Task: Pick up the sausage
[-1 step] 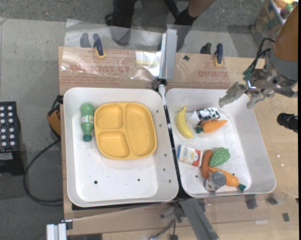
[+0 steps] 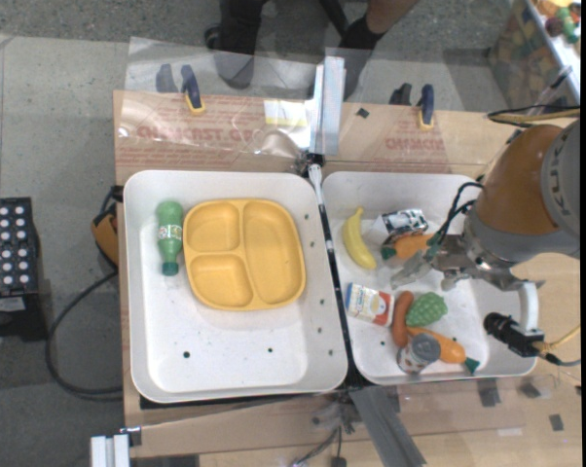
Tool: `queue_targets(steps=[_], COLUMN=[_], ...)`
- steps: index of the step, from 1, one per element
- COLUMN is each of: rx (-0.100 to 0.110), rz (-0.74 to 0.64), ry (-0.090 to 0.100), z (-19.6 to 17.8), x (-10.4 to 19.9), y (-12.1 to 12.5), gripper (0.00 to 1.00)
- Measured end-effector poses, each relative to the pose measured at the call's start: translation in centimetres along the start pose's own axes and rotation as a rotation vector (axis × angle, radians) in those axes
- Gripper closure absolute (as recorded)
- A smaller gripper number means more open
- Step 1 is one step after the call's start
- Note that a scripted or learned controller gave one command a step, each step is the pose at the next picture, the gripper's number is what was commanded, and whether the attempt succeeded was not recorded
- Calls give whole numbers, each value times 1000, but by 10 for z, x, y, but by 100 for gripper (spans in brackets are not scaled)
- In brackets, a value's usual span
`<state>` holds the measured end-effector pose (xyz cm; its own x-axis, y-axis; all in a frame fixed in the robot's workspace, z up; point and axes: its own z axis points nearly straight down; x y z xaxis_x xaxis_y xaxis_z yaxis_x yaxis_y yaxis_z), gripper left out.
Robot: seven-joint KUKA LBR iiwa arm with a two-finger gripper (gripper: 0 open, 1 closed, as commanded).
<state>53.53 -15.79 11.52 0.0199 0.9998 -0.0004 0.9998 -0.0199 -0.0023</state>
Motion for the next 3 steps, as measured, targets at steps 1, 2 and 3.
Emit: queue_targets(steps=[1, 2, 3], rx=[2, -3, -1], rz=[-131, -178, -174], ry=[1, -1, -3], z=[-27, 22, 13], x=[70, 66, 64], y=[-49, -57, -58], gripper=[0, 0, 100])
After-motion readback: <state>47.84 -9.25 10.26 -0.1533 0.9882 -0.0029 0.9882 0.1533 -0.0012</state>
